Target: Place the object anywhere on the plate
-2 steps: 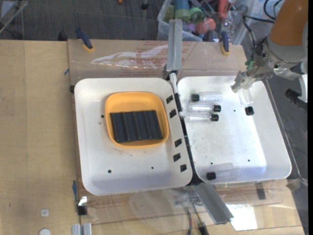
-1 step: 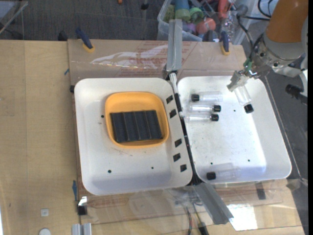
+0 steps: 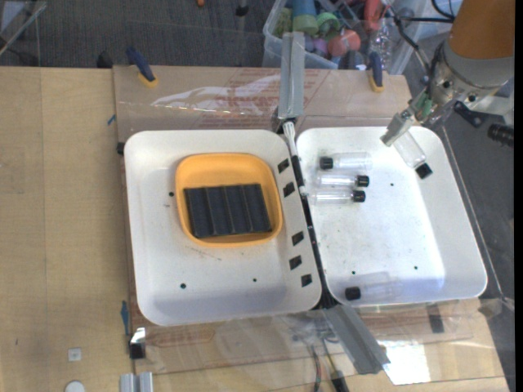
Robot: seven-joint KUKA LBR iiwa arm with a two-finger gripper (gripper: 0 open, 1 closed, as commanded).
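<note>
A bench seen from above carries 2 shallow white bins side by side. The left bin (image 3: 155, 284) holds a yellow plate (image 3: 229, 196) near its middle, with a dark ribbed block (image 3: 227, 211) lying on it. The right bin (image 3: 425, 260) holds clear vials with black caps. 3 vials (image 3: 341, 178) lie close together in its upper left part, just right of the divider between the bins. Another vial (image 3: 413, 152) sits at the bin's upper right, tilted, its black cap toward the lower right. A fifth vial (image 3: 372, 288) lies near the bin's lower edge, cap to the left. The arm (image 3: 482, 23), orange above the wrist, enters from the upper right of the frame. Its gripper (image 3: 399, 131) points down and left, with the tips right at the upper end of the tilted vial, touching or nearly so. Whether the fingers are spread or closed cannot be told, nor whether they grasp that vial. A tub of colourful items (image 3: 343, 15) stands beyond the bins at the top.
</note>
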